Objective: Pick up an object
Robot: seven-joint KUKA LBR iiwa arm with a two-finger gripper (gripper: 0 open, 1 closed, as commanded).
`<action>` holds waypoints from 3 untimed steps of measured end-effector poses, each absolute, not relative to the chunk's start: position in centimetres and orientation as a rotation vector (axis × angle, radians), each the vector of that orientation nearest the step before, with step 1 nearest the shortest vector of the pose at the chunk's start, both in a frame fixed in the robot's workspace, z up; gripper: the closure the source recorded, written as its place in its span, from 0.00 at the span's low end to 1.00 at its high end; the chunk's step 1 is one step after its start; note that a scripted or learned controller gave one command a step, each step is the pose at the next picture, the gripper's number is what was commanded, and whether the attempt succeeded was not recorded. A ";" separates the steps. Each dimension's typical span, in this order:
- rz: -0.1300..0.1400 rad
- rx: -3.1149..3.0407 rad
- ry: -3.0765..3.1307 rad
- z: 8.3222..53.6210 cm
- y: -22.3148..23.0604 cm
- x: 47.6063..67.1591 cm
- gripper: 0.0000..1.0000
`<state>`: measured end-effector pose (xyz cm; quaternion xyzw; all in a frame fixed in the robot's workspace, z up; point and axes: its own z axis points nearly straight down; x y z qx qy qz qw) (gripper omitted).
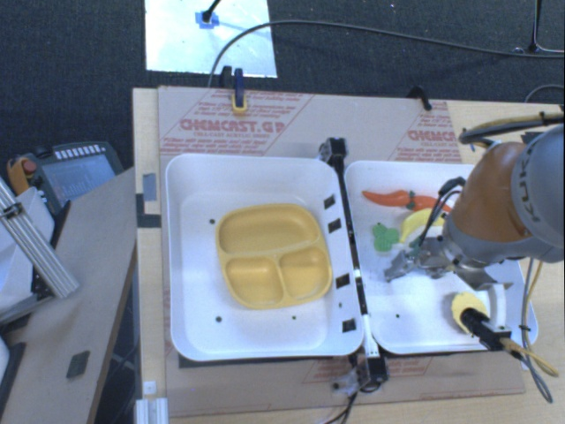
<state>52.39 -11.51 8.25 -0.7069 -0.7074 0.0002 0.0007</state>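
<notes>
Camera view: the gripper sits low in the right bin, just beside a green toy vegetable. Jaws' state cannot be told. The toy is judged light, rigid and probably slippery; grip across its narrow middle.

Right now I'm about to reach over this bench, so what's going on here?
A grey KUKA arm is reaching from the right into the right bin. Its tip is low beside a green toy vegetable, a yellow piece and a long orange-red toy vegetable. I can't see it holding anything yet. The left bin holds a yellow divided tray, untouched.
</notes>
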 end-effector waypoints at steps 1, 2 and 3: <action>-0.004 -2.223 -2.225 9.5 -11.5 52.5 1.00; -0.006 -2.222 -2.229 15.6 -11.5 52.0 1.00; -0.007 -2.221 -2.231 20.1 -11.1 52.5 1.00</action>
